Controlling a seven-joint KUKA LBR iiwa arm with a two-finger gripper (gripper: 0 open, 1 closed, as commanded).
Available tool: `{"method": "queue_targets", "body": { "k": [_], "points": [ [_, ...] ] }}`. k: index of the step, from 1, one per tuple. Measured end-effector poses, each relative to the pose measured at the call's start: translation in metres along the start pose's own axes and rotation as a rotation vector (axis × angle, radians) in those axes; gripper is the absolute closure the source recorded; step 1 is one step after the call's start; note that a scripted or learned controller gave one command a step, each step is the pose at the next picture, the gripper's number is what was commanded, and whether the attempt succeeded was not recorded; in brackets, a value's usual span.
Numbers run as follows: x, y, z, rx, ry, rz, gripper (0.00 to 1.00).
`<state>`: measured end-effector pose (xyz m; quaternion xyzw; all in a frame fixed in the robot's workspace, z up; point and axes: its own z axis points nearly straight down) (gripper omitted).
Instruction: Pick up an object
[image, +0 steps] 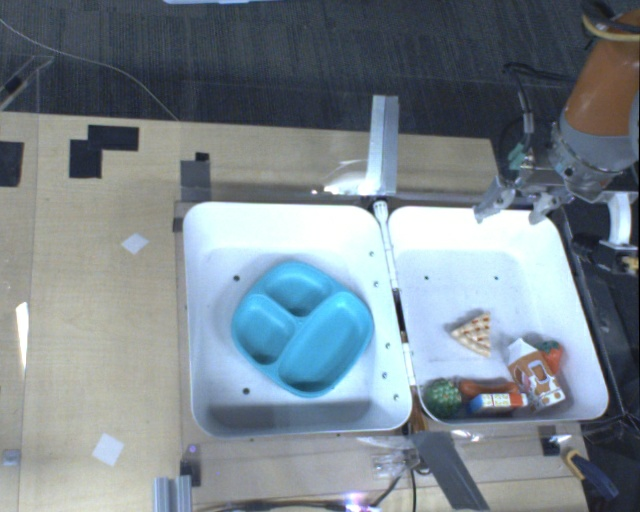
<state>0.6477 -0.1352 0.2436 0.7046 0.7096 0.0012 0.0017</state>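
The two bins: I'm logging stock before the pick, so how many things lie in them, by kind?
Blue divided plate, in the left bin: 1
Pizza slice toy, in the right bin: 1
Green broccoli-like toy: 1
Red and blue bottle, lying down: 1
Orange and white carton: 1
Total: 5

small items clustered in right bin's near corner: tan waffle-patterned wedge (472, 332) lying flat, white-orange carton (535, 374) tilted, green broccoli-like piece (443, 397), red-blue tube (494, 397) on its side, touching the carton.
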Motion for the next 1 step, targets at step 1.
{"method": "queue_targets", "body": {
  "k": [1],
  "points": [
    [0.0012,-0.055,0.1167,0.003,0.001,0.09,0.0]
  ]
}}
